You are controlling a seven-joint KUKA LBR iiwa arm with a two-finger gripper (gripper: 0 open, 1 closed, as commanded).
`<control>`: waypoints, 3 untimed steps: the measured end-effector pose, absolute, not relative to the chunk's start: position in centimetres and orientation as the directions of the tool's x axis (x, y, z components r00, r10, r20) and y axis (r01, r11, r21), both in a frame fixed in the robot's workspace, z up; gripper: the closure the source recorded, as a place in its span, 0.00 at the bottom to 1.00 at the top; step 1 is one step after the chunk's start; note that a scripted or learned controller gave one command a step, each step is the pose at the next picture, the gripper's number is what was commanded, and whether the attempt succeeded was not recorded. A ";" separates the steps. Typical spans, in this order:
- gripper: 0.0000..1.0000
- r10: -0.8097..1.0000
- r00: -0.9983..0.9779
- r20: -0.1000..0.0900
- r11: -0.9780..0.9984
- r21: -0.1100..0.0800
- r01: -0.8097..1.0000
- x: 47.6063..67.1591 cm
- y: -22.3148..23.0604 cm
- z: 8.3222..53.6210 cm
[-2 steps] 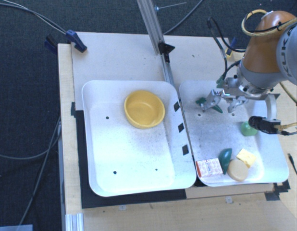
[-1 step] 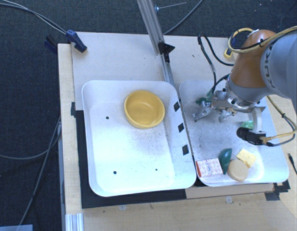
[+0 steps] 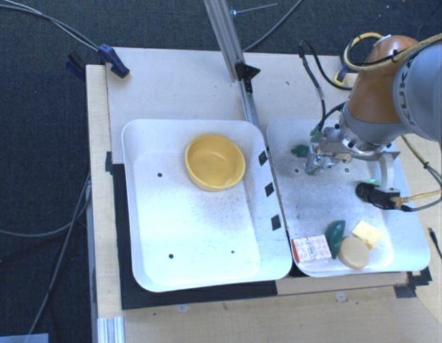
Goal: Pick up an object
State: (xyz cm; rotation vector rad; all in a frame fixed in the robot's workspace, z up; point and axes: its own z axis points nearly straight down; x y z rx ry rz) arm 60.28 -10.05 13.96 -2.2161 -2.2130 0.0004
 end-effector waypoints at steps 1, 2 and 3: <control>1.00 1.000 -0.001 0.001 0.001 0.007 1.000 60.6 -10.1 20.7; 1.00 1.000 -0.001 0.001 0.001 0.006 1.000 60.4 -9.7 25.3; 1.00 1.000 -0.001 0.000 0.001 0.006 1.000 60.5 -9.7 28.7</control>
